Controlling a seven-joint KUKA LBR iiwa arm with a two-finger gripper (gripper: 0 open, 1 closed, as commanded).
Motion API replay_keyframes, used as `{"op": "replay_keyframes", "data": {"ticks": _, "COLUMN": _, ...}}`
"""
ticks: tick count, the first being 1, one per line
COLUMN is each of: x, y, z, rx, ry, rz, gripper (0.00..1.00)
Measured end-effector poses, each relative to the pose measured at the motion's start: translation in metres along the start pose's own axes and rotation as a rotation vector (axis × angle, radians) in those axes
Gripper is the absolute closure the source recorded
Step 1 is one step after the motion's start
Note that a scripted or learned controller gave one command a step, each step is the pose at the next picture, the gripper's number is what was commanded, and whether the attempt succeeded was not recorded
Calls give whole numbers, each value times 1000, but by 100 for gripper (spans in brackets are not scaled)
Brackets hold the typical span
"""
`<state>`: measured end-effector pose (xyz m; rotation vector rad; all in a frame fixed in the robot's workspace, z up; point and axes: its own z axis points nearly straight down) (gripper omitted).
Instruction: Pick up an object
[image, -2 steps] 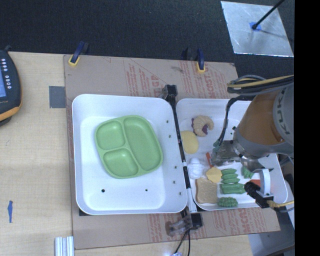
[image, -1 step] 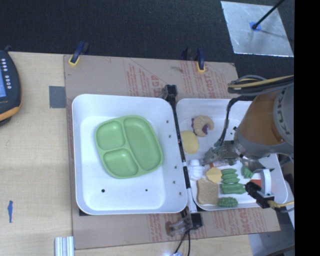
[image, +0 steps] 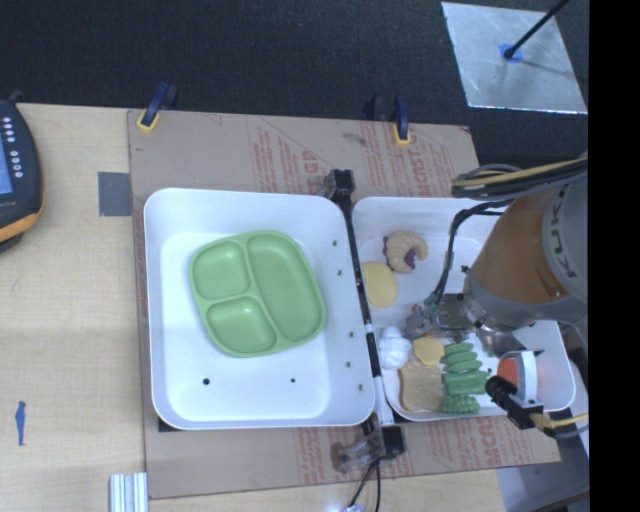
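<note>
Yellow and green toy foods (image: 440, 372) crowd the right bin's (image: 560, 385) 6 o'clock end, just beside your gripper (image: 428, 318), which hangs over them; you cannot tell how its jaws stand. At 9 o'clock, a green divided plate (image: 258, 292) lies in the left bin (image: 170, 380).

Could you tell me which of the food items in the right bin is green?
The bumpy green piece near the front of the right bin, beside the tan slice. The others are yellow, white, tan or purple-and-beige.
</note>
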<state>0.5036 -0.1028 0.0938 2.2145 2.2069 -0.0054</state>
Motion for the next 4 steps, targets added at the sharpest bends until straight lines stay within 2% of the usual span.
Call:
{"op": "replay_keyframes", "data": {"ticks": 1, "x": 3, "y": 6, "z": 2, "rx": 9, "ry": 12, "rz": -8, "gripper": 0}}
{"op": "replay_keyframes", "data": {"ticks": 2, "x": 10, "y": -8, "z": 2, "rx": 14, "ry": 14, "rz": -6, "gripper": 0}}
{"op": "replay_keyframes", "data": {"ticks": 3, "x": 9, "y": 32, "z": 2, "rx": 7, "ry": 13, "rz": -8, "gripper": 0}}
{"op": "replay_keyframes", "data": {"ticks": 4, "x": -9, "y": -29, "z": 2, "rx": 15, "ry": 15, "rz": -4, "gripper": 0}}
